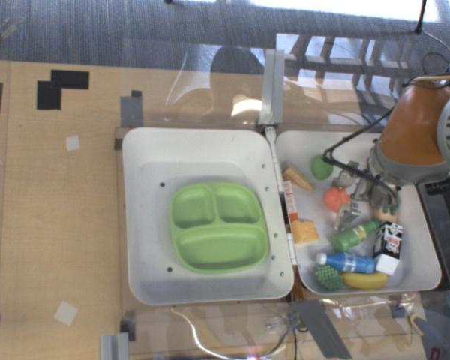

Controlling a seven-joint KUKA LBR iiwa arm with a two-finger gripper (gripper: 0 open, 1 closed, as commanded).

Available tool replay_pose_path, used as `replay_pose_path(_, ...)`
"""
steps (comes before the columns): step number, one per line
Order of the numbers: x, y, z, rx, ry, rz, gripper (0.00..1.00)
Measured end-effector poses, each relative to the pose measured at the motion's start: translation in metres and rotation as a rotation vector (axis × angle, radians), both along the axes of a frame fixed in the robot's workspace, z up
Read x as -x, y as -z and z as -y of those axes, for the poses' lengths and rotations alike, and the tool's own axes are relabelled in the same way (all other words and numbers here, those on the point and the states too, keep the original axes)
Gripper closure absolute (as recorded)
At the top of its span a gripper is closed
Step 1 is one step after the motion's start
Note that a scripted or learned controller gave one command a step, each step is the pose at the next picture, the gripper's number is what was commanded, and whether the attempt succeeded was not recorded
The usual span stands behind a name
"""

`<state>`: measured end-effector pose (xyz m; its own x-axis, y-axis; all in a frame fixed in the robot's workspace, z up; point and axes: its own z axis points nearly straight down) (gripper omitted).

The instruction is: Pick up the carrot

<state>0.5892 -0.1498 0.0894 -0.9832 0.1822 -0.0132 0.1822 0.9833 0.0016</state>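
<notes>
The carrot (298, 177) is a short tapered orange piece lying in the upper left of the right bin (427, 276), near the divider. My gripper (351, 211) hangs low over the middle of that bin, right of the carrot and apart from it. It sits just beside a round red-orange fruit (334, 199) and above a green bottle (355, 236). Nothing shows between the gripper and the carrot except the fruit.
A green ball (322, 167) lies right of the carrot. A yellow wedge (305, 232), blue bottle (349, 262), banana (365, 280), knobbly green piece (328, 277) and black-and-white carton (390, 242) crowd the bin's front. The left bin (146, 201) holds a green divided plate (219, 226).
</notes>
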Motion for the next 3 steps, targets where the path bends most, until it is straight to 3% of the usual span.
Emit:
replay_pose_path(1,0.018,-0.101,-0.094,-0.006,0.193,0.004,0.00)
replay_pose_path(2,-0.012,-0.112,0.024,0.002,0.185,-0.002,0.00)
replay_pose_path(3,-0.068,-0.028,-0.042,-0.005,0.182,-0.011,0.00)
